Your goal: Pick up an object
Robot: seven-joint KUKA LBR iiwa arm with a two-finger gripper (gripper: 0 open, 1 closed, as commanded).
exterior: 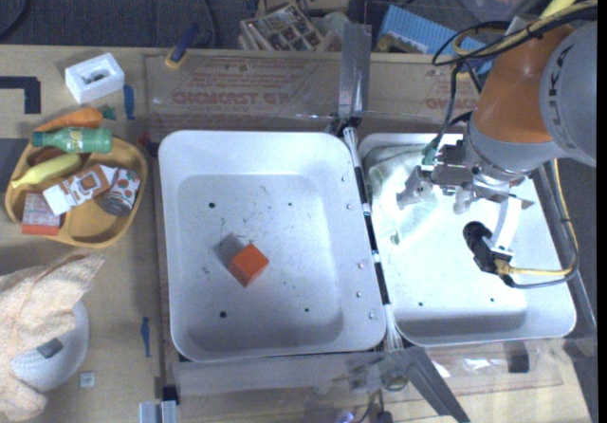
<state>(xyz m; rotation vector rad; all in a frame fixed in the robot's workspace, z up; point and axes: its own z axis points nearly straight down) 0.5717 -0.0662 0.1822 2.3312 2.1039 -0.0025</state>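
Faint red lettering on clear panel behind bins, not legible.

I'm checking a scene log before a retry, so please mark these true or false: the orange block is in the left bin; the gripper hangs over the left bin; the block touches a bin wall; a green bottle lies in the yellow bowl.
1. The small orange block lies in the left white bin: true.
2. The two-finger gripper hangs over the left bin: false, it is over the right white bin.
3. The block touches a bin wall: false, it sits on the open floor.
4. A green plastic bottle lies in the yellow bowl: true.
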